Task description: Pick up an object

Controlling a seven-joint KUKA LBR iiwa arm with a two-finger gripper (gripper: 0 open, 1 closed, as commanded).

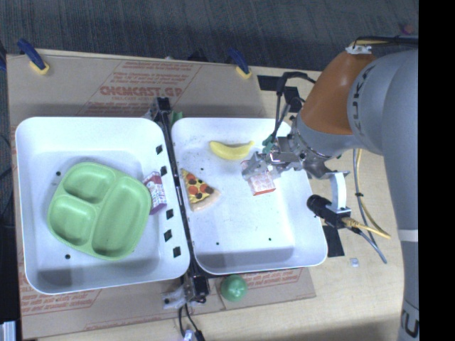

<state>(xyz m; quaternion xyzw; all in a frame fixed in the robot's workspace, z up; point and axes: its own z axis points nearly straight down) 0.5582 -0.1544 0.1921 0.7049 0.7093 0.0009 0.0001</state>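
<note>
**Gripper over a small packet in the right bin**

Camera view: the grey two-finger gripper [261, 163] sits low in the right white bin [234, 251], directly above a small red-and-white packet [263, 183]. Whether the claw is spread or pinching the packet cannot be told. A yellow toy banana [230, 148] lies near, a toy pizza slice [197, 189] farther left. The flat packet could slip free, having little edge to grasp.
</note>
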